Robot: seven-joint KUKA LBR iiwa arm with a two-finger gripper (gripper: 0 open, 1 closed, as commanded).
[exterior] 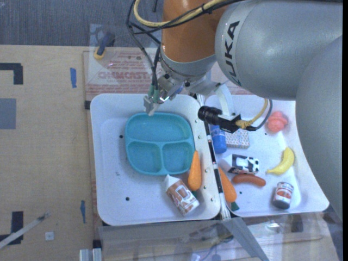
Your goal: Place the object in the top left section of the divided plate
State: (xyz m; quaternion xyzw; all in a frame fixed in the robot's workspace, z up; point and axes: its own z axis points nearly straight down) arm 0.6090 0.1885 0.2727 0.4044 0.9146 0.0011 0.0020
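A teal divided plate lies in the left bin, with one wide section at the top and two smaller ones below; nothing lies in any of them. My gripper hangs over the plate's top left rim, its tips drawn together to a point with nothing seen between them. An orange carrot rests against the plate's lower right edge. A small brown and white carton lies just below the plate.
The right bin holds a blue bottle, a second carrot, a cow-patterned toy, a sausage, a banana, a pink fruit and a can. The arm covers the bins' upper right.
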